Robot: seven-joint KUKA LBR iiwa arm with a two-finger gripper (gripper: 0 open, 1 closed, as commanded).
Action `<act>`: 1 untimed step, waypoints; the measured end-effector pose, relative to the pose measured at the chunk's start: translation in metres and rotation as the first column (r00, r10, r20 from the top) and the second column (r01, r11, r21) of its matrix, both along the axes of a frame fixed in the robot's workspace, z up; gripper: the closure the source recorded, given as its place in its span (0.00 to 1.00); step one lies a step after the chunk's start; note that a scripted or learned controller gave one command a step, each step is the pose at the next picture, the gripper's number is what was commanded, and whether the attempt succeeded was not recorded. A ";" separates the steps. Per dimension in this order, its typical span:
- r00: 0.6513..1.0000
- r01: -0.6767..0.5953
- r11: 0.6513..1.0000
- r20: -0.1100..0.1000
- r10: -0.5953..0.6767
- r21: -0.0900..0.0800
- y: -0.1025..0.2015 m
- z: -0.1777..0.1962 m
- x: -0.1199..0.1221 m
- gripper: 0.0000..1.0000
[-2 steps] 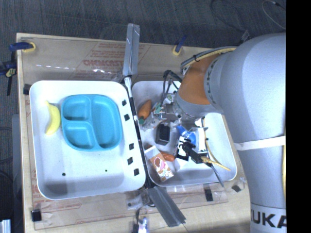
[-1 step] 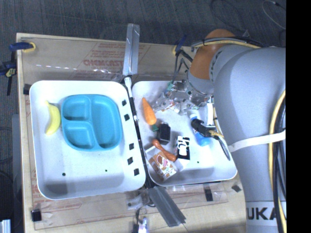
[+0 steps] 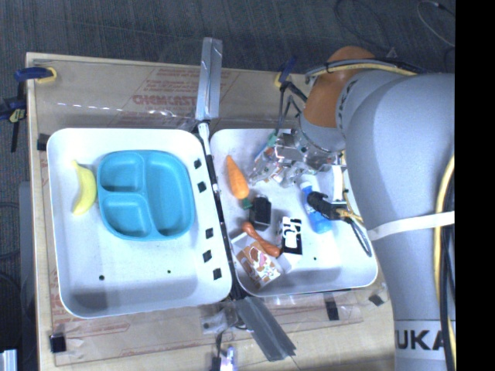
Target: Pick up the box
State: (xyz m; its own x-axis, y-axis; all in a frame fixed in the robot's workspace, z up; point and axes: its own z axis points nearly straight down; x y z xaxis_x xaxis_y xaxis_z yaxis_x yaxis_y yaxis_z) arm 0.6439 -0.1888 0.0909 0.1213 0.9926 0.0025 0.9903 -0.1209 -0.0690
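We've got the box (image 3: 260,264) lying in the right bin (image 3: 340,273), down at its near-left corner, a small brown and white carton turned at a slant so its long side runs from near-left up toward far-right. Touching its far edge is a little orange carrot (image 3: 261,240), and just right of that sits a black and white card (image 3: 291,234). A dark block (image 3: 261,211) lies a bit farther back, and beyond it a bigger carrot (image 3: 237,176) leans against the divider between the bins.

Now the gripper (image 3: 288,165): we see it low over the far part of the same bin, among some shiny clutter, with the orange-banded wrist right behind it. Nothing sits between its fingers as far as we can make out, and whether they are spread or closed we cannot tell from this angle.

So here's what it turns on: the box lies toward us and slightly left of the gripper, well apart, with the dark block and small carrot in between. We reckon the arm must travel nearward across that clutter, then set its fingers across the box's short width, square to that slanted long axis.

Over in the left bin (image 3: 69,284), a blue tray (image 3: 147,192) and a banana (image 3: 83,188) play no part.
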 end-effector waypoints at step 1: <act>0.998 0.018 1.000 0.064 -0.018 -0.009 0.018 0.147 -0.035 1.00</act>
